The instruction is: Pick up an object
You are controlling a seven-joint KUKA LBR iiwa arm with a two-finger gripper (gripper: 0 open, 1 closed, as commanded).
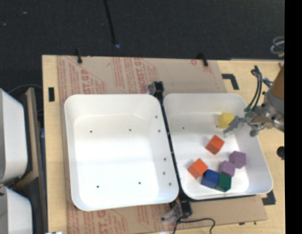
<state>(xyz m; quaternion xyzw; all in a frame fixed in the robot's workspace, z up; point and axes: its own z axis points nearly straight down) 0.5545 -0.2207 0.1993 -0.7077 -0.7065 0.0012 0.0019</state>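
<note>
Bins: two shallow white bins side by side on my bench, the left bin (pixel 117 150) and the right bin (pixel 190 112), their inner walls touching along the middle.
Left bin: bare white floor with a few small dark dots on it.
Right bin: seven blocks, all in its right half.
Yellow block (pixel 225 119): near the far edge, toward the bin's right side, just beside my fingers.
Orange cube (pixel 215 144): around the middle of the right bin's floor, apart from the others.
Second orange cube (pixel 198 168): toward the near edge, just left of the cluster.
Blue block (pixel 210 179): at the near edge, touching the green block (pixel 224 182) on its right.
Purple blocks: one purple block (pixel 237 158) near the bin's right wall, a second purple block (pixel 227 168) just beside it, above the green one.
My gripper (pixel 237 123): over the far right corner of the right bin, reaching in from the right rim, close against the yellow block's right side.
My jaws: I cannot tell whether they stand apart or together; I see no block between them.
</note>
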